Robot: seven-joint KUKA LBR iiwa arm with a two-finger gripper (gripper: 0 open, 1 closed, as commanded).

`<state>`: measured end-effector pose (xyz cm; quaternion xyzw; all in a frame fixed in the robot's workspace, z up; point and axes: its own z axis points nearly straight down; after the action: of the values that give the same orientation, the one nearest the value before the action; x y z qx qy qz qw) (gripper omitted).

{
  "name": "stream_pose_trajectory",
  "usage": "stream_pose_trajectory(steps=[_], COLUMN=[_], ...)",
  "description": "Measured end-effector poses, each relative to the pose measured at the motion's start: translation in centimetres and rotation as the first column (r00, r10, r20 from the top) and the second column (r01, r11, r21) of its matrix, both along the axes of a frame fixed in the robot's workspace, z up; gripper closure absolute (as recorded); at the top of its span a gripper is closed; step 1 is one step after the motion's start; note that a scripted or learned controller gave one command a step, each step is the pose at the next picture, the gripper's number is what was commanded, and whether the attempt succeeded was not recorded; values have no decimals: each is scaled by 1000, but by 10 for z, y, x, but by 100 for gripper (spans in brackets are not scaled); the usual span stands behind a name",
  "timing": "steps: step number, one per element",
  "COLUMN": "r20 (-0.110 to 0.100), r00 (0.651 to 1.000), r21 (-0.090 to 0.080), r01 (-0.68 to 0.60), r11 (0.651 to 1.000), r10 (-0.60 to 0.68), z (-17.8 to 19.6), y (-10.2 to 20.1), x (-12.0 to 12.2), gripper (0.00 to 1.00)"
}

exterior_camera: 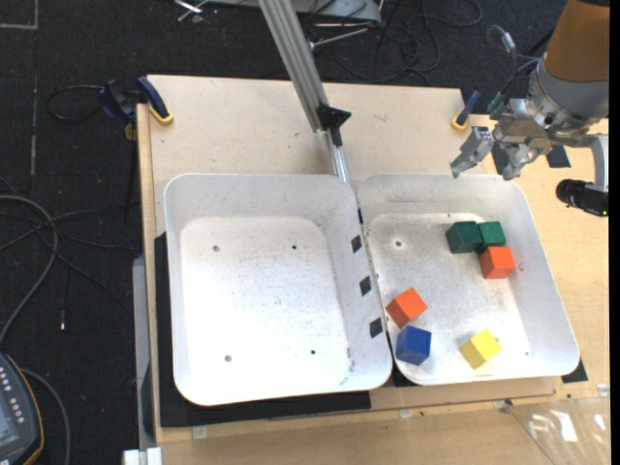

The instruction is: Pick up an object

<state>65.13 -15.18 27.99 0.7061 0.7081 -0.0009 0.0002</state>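
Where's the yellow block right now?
The yellow block lies in the right bin, near its front right corner, just right of the blue block.

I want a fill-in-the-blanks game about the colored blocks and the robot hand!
1. All the blocks lie in the ____ bin.
2. The block touching the orange-red block is ____.
3. The blue block sits right beside the ____ block, near the divider between the bins.
4. The hand hovers over the bin's ____ edge, with nothing between its fingers.

Missing words: right; green; orange; far
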Motion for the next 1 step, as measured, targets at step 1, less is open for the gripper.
stream_pose_trajectory(steps=[1], r20=[-7], r00=[1000], r21=[1], r01=[7], r11=[1000], r10=[-7], z=[-113], y=[-69], x=[-3], gripper=[0])
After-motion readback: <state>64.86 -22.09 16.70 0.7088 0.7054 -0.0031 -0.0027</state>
